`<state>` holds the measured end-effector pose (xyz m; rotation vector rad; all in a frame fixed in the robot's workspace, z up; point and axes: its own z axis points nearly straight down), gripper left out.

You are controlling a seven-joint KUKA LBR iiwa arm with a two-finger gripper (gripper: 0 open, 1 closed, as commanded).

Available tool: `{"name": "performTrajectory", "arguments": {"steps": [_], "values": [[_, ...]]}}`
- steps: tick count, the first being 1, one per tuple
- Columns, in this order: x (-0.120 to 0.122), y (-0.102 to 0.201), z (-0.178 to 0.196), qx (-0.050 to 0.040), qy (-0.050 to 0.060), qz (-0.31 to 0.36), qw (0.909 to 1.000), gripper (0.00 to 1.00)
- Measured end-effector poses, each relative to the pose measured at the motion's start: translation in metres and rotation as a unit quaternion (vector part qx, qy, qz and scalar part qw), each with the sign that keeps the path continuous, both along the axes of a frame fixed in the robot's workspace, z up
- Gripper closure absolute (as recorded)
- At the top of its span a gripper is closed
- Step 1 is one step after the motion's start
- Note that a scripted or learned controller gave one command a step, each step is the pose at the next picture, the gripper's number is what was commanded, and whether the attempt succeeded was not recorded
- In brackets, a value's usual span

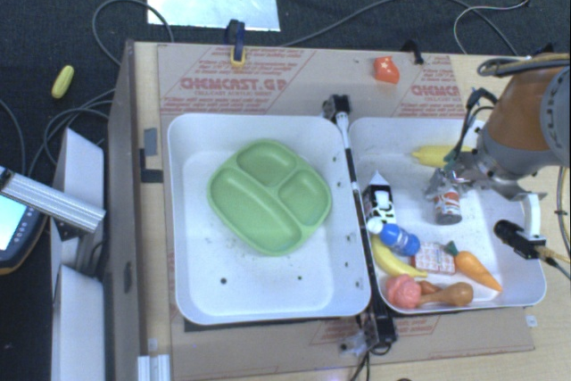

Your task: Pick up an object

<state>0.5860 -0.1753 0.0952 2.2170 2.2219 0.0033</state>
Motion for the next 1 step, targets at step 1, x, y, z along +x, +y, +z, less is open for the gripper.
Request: {"name": "performTrajectory", "arguments": {"steps": [1], "values": [[0.0337,0.0776,-0.0107,0.0008,0.001,0.001,1.0,1.0]]}}
